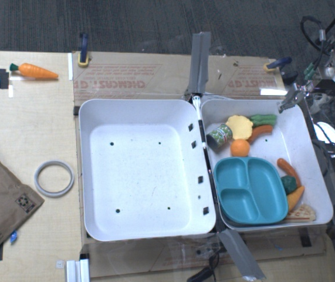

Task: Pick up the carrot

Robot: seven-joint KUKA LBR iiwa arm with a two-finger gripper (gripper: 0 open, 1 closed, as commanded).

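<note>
As I look down through the camera view, two shallow white bins sit side by side on the bench. The left bin (138,169) holds nothing I can make out. The right bin (308,128) is crowded. A teal divided tray (250,191) fills its near half. Behind the tray lie an orange ball (240,148), a small green can (220,135) and a lumpy yellow piece (239,126).

The carrot (261,131), orange with green leaves, lies near the right bin's far edge, touching the yellow piece on its right. Other orange, carrot-like pieces lie along the bin's right wall, one of them (287,168) just beside the tray. I cannot say for sure which of these the task means. Another toy carrot (35,71) lies on the bench near its far left corner, well apart from both bins.

The gripper (289,101) hangs over the right bin's far right corner, near the carrot but not touching it. I cannot tell whether it is spread or pressed together.

A grey tape ring (54,177) lies on the bench left of the bins.
</note>
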